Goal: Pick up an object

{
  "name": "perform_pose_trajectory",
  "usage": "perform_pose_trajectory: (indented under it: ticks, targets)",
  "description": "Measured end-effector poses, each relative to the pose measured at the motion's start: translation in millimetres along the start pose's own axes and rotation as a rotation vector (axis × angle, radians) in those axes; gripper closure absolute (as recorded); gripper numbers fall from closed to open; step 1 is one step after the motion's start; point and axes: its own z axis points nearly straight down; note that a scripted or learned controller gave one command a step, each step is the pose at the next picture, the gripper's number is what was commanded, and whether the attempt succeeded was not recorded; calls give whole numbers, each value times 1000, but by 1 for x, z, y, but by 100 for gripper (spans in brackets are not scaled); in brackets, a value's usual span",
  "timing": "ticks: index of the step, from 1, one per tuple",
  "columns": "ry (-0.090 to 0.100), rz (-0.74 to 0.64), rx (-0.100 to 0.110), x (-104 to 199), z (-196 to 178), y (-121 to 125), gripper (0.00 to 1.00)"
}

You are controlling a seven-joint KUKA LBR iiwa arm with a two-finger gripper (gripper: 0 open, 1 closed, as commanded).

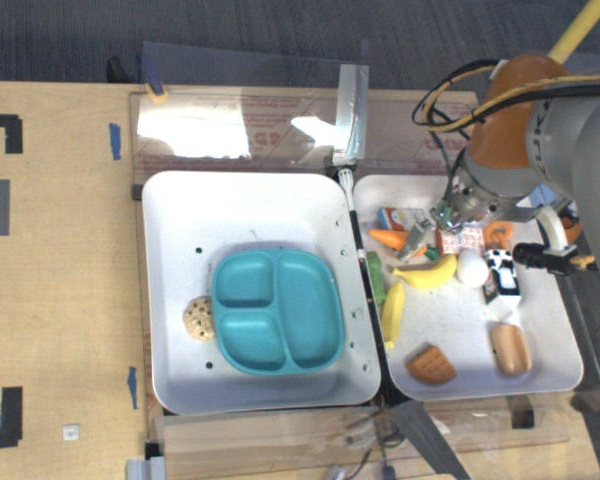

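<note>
The gripper [443, 215] is hovering low over the right bin's [560, 368] toy pile, nothing visibly lifted; its grip state cannot be told.

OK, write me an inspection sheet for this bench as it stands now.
Surface: wooden bench bearing a left white bin and a right white bin side by side.
Job's things: in the right bin, a banana, corn cob, carrot, egg, hot dog bun, brown bread piece and a black-and-white toy.
Clutter: in the left bin, a teal divided tray with a cookie touching its left edge.
Grippers: gripper low over the pile at the right bin's back; finger state unclear.
Cables: yellow and black loops at the wrist.
Surroundings: clear panel behind the bins, blue tape, grey carpet.
</note>
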Motion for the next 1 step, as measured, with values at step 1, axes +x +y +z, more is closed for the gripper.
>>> perform_pose_trajectory:
  ticks: [1]
  targets:
    - [-5,-159,-6,-4,-8,7,0]
